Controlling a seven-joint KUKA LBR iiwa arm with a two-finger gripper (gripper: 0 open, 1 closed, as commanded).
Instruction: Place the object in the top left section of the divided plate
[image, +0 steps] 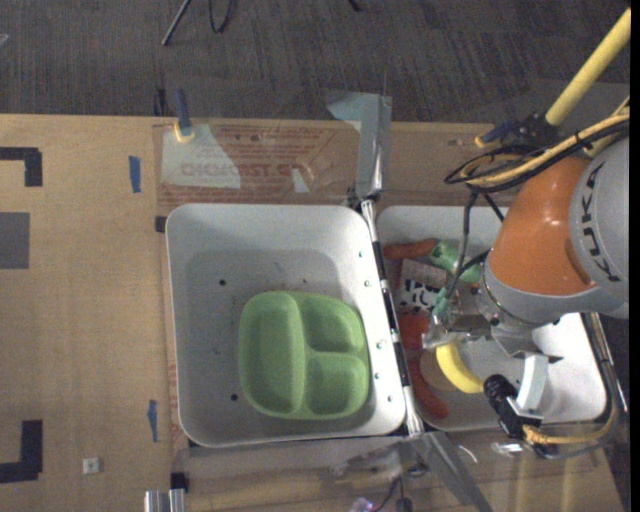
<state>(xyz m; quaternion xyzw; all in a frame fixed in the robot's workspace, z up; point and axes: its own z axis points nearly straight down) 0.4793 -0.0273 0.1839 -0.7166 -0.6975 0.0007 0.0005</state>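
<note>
Arm: grey and orange bulk (545, 250) covers much of the right bin (580, 385).
Hand: (462, 335) low over that bin's left half, mostly hidden under the wrist; its state cannot be told.
Banana: yellow curve (458, 370) just below the hand at 6 o'clock, upper end hidden, long axis running 11 to 5 o'clock.
Other items: red, green and patterned pieces, partly hidden, hard to identify.
Divided plate: green (303, 353), in the left bin (200, 300) on the desk (80, 300), toward 5 o'clock.

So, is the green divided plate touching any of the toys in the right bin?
Apart. The camera view shows the green divided plate alone in the left bin, with bin walls separating it from the yellow banana.
</note>
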